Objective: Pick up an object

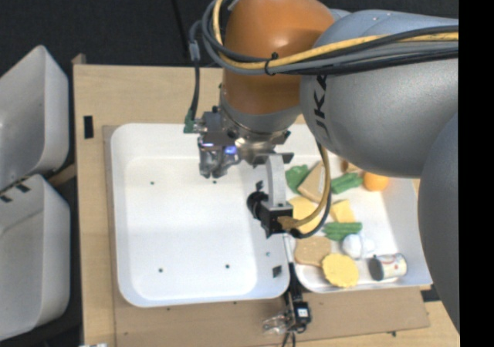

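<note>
The arm reaches over the tabletop (93, 91) from the right, its orange band above the seam between the two bins. The gripper (212, 164) hangs over the far part of the left bin (185, 261); whether it is spread or pressed together cannot be told, and no object is visible in it. The objects lie in the right bin (417, 276), toward the tabletop's right edge: a yellow disc (340, 270), a tan piece (312, 251), green pieces (342, 230), an orange item (376, 180).
</note>
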Robot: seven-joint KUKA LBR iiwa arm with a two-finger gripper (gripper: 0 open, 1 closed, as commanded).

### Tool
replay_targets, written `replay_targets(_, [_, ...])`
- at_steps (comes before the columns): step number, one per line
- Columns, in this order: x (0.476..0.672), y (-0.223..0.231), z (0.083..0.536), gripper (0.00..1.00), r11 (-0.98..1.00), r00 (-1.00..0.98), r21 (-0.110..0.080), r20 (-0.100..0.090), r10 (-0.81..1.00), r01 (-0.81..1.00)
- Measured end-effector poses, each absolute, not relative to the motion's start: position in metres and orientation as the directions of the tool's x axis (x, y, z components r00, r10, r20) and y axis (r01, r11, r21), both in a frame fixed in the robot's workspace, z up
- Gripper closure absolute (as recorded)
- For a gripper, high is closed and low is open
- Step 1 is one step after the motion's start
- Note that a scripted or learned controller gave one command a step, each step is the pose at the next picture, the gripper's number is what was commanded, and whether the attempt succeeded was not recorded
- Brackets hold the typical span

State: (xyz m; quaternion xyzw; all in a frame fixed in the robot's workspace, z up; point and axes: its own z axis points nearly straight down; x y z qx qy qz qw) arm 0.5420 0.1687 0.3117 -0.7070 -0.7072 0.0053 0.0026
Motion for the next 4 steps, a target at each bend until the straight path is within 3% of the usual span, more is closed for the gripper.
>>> replay_targets(1, [0.544, 0.225, 0.373, 1.00, 0.009, -0.009, 0.005, 0.003, 1.000, 1.000])
replay_targets(2, [0.488, 0.208, 0.447, 1.00, 0.006, -0.006, 0.006, 0.004, 1.000, 1.000])
replay_targets(3, [0.490, 0.222, 0.364, 1.00, 0.004, -0.004, -0.005, -0.003, 1.000, 1.000])
replay_targets(4, [0.490, 0.197, 0.483, 1.00, 0.000, 0.000, 0.011, 0.004, 1.000, 1.000])
